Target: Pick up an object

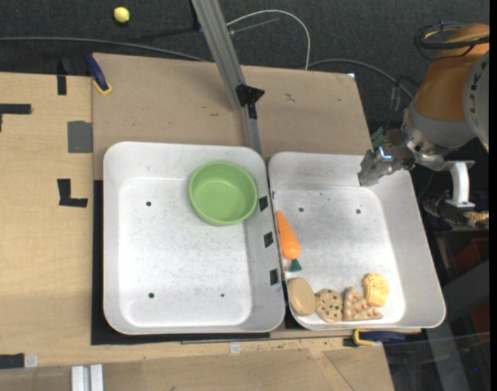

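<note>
**Over the right bin's far edge: claw holding nothing visible**

Above the far right edge of the right bin [411,243] hangs the claw [372,172], below the arm's [448,88] orange band; whether it is released or clenched I cannot tell. Well apart from it, along that bin's left and near sides, lie a carrot [288,235], a tan bread roll [301,296], a spotted cookie [328,305], a pinkish waffle piece [358,306] and a yellow corn piece [376,288]. A green bowl [223,192] sits in the left bin [134,243] on the worktop [37,218].
</note>
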Controlling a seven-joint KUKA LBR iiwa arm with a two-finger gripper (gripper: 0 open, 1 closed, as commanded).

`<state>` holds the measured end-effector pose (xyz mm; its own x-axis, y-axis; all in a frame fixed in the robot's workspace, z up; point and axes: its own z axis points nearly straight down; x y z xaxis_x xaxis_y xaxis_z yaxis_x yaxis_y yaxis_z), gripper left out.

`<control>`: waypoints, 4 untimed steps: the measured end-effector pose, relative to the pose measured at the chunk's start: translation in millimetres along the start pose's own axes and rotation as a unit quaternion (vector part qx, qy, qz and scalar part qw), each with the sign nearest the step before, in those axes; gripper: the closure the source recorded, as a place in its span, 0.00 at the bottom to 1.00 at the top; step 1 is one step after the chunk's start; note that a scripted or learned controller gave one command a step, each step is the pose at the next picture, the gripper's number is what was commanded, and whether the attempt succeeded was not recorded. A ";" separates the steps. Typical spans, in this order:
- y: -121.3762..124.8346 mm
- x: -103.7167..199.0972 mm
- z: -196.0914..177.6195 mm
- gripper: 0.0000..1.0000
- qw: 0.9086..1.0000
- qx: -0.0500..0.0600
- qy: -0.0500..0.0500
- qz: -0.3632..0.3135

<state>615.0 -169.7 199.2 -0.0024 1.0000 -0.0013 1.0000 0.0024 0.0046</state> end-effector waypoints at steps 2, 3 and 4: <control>-6.7 43.2 -14.3 1.00 1.000 0.003 0.002 -0.001; -16.1 96.2 -5.5 1.00 1.000 0.004 0.001 -0.002; -23.6 145.6 0.0 1.00 1.000 0.004 0.002 -0.002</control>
<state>591.1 -24.1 198.9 -0.0064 1.0000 0.0017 1.0000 0.0064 -0.0032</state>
